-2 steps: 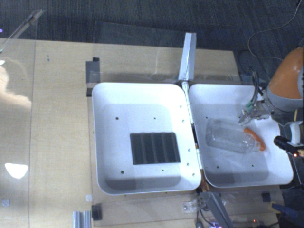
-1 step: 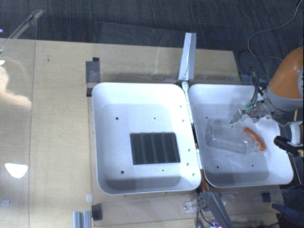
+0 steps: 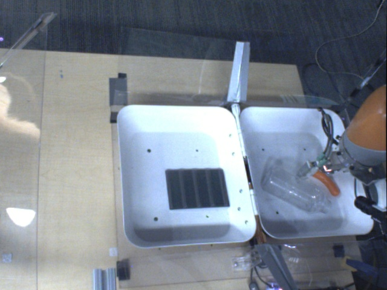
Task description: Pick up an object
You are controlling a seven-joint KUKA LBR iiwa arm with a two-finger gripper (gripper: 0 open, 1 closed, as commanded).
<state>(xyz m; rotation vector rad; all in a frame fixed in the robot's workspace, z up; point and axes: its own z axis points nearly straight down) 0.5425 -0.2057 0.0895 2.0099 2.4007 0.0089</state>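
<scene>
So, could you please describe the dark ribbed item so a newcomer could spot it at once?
Look at the left white bin. On its floor, slightly right of centre, lies a flat dark ribbed rectangle. The clear plastic object and orange piece are in the right bin.

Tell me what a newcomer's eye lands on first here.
First, the dark ribbed rectangle lying flat in the left bin. Next, the arm's orange band at the right edge, above the right bin. Under it, a clear plastic bottle lies on its side beside a small orange object.
</scene>
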